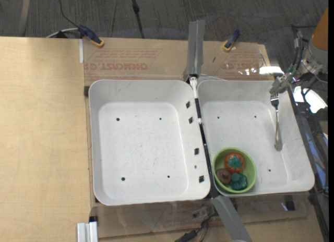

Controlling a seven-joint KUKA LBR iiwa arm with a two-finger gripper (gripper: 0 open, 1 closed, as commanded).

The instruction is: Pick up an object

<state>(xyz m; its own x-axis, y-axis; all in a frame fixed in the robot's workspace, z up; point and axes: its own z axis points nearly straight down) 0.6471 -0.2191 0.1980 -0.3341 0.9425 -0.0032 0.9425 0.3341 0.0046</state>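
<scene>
Even, fairly bright light is falling from above, and the two white bins (141, 142) are showing only faint shadows along their inner walls. Glare is flaring on the shiny tape (249, 70) on the cardboard at the upper right, washing out its print. The floor (156, 3) at the top is staying dim. Fine detail is looking slightly soft and grainy throughout.

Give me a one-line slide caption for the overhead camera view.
Gripper holds a fork by one end over the right bin, near a green bowl of small objects.
</scene>
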